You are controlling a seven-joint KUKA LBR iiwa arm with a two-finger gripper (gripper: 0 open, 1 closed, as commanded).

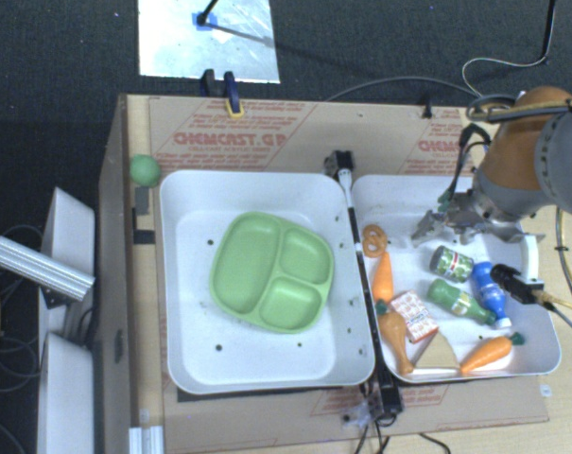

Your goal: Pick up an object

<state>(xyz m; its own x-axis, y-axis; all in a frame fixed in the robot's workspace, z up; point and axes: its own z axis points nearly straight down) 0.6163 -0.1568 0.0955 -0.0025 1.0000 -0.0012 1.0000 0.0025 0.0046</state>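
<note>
The right bin (399, 201) holds several toy items. Among them are a green can (451, 262), a green bottle (460, 301), a blue bottle (491, 293), a pretzel (372, 240) and an orange carrot (383, 274). A drumstick (395, 337), a red-and-white box (416, 316), a pale wedge (438, 352) and a second carrot (487, 351) lie along the near side. My gripper (449, 221) hangs low over the bin's far right part, just above the green can. I see nothing held in it.
The left bin (186, 348) holds a green divided plate (271, 270). A green ball (145, 169) rests on the bench at the left bin's far left corner. The grey arm with its orange band (517, 149) leans in over the right bin's far right corner, trailing cables.
</note>
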